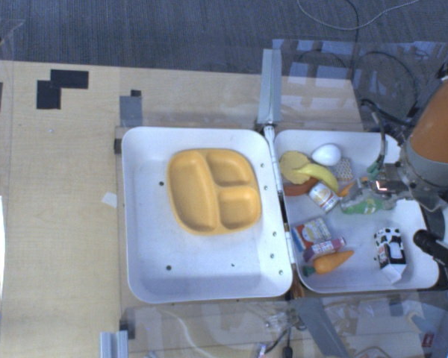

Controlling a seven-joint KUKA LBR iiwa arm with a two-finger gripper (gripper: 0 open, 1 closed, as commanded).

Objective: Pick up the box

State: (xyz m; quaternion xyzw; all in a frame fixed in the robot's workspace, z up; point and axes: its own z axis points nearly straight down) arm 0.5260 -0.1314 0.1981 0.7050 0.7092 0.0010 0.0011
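The box (317, 234) lies ungrasped in the right bin (425, 271); whether the pincer (378, 185), apart from it, is spread I cannot tell.

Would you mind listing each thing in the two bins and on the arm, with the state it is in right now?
Yellow divided tray: upright in the left bin.
Egg: on its side in the right bin.
Banana: lying flat beside the egg.
Box: lying flat, not gripped.
Carrot: lying flat by the box.
Cow-patterned carton: tipped over.
Gripper: low over the right bin.
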